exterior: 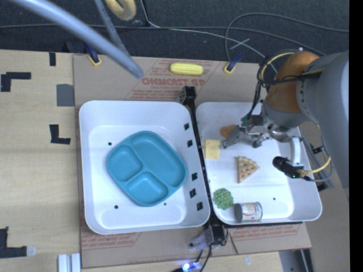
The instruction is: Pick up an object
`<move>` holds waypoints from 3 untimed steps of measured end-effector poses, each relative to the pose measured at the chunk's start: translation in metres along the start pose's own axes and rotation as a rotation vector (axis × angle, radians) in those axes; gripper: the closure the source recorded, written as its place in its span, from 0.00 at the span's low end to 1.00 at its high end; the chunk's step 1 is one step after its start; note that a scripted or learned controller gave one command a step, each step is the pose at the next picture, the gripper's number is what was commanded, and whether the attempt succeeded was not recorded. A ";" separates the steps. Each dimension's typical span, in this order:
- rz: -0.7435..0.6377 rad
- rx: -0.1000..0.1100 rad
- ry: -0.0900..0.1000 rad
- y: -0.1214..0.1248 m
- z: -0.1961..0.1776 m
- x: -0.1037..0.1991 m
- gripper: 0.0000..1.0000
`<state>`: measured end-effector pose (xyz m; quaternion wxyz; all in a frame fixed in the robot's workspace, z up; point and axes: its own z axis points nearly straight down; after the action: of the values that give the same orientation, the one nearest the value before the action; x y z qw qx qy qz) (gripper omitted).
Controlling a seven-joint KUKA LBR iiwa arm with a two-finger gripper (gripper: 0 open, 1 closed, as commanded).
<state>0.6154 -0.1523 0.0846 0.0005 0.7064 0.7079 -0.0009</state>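
Observation:
The right bin (306, 205) holds several small objects. A yellow cheese block (212, 149) lies by its left wall and a pizza slice (246, 168) lies mid-bin. A green broccoli piece (223, 198) and a small can (248, 211) on its side rest near the front edge. A brown-orange piece (228, 131) lies at the back. My gripper (243, 142) hangs low over the bin floor just right of that brown piece and above the pizza slice. It is open, with bare bin floor between its fingers.
The left bin (91, 152) holds a blue divided plate (146, 167). A yellow banana-like toy (186, 68) lies on the cardboard behind the bins. A black divider (193, 146) runs between the bins. Cables trail behind the arm at the right.

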 end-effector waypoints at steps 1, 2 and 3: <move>-0.001 -0.003 -0.001 0.001 -0.012 0.000 1.00; 0.001 -0.003 0.002 -0.005 -0.070 0.006 1.00; 0.001 -0.003 0.001 0.002 -0.116 0.002 1.00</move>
<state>0.6179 -0.1499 0.2002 0.0011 0.7068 0.7075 0.0006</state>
